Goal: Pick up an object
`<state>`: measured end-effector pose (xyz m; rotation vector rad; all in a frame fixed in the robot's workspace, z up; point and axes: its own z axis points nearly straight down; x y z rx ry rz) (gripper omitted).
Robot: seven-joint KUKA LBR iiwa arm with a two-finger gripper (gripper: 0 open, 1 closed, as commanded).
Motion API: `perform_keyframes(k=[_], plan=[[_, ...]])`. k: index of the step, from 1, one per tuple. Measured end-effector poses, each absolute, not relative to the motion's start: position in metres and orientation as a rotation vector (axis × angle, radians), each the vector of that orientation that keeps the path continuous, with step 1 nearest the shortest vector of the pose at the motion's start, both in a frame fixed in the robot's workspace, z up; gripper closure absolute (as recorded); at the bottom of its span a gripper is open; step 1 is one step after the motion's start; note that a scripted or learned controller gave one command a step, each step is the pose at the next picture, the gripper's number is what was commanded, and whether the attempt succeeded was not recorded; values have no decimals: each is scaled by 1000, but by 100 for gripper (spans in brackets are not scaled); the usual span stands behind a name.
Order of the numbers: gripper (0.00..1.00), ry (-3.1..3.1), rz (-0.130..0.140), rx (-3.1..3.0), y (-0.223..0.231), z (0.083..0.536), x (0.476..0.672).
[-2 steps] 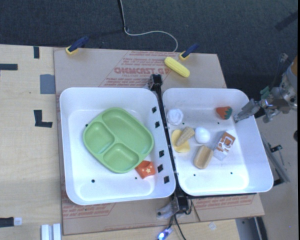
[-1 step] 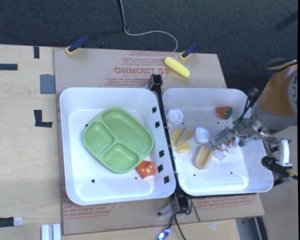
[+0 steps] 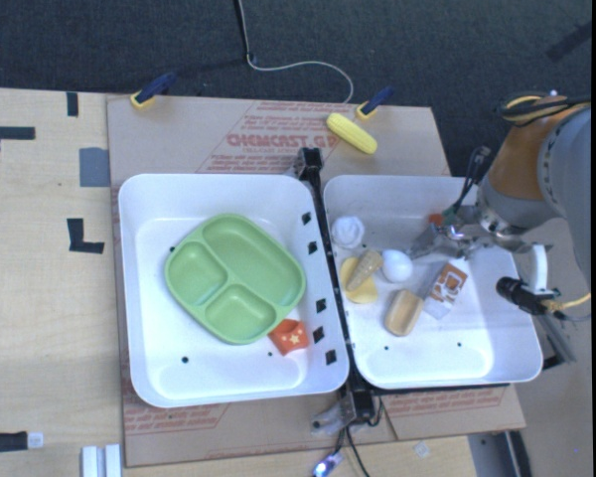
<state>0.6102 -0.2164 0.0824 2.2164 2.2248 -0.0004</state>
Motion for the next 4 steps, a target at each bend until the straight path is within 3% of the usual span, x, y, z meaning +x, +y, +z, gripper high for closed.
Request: perform_keyframes(k=[1, 2, 3, 4], plan=[[0, 2225, 2, 2217, -222, 85, 670], [0, 2222, -2, 2222, -200, 85, 612], [100, 2222, -1, 2218, -200, 95, 613], [100, 2219, 1, 2221, -194, 85, 566]])
